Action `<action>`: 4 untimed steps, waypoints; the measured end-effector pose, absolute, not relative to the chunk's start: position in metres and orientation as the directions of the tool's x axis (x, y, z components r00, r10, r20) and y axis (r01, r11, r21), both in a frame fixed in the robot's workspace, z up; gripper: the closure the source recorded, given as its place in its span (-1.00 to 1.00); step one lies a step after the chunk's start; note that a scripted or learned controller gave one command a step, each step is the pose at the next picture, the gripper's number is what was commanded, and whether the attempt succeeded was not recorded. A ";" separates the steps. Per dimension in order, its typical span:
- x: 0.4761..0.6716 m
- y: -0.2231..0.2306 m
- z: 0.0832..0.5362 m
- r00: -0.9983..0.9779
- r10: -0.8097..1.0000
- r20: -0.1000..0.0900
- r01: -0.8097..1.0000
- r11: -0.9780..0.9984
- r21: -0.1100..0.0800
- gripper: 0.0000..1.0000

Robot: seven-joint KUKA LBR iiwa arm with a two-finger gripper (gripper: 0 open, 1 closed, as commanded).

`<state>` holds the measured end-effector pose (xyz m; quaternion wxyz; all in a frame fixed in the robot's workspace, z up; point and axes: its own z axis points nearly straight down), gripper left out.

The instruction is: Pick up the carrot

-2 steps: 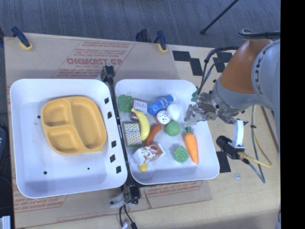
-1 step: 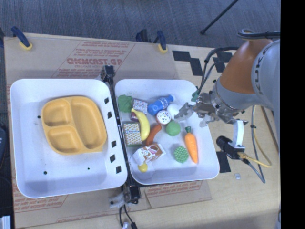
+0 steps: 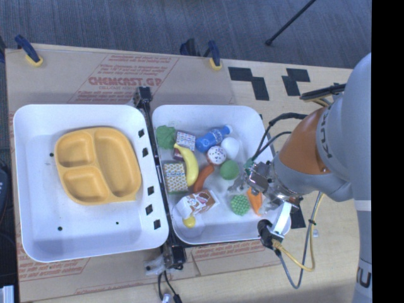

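The tool [image 3: 254, 183] is sitting low in the right white bin [image 3: 189, 113], and the small orange carrot [image 3: 255, 200] is showing just beneath it; whether the carrot is being gripped cannot be told, so lifting is remaining. The left white bin [image 3: 38, 232] is holding a yellow divided plate [image 3: 96, 165].

Even, fairly bright light is falling from above, leaving only soft, short shadows inside the bins [image 3: 38, 122]. The white plastic is glaring slightly, washing out detail along the rims. The picture is looking soft and low in resolution: small items are blurring together, and print on the cardboard [image 3: 126, 77] is barely reading.
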<state>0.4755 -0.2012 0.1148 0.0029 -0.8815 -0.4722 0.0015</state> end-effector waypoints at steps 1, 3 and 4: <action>0.476 -0.201 0.125 0.551 0.834 0.001 0.834 -0.551 -0.010 1.00; 0.539 -0.166 0.268 0.568 0.823 0.000 0.823 -0.568 -0.005 -1.00; 0.516 -0.195 0.127 0.468 0.884 0.000 0.884 -0.468 -0.008 -1.00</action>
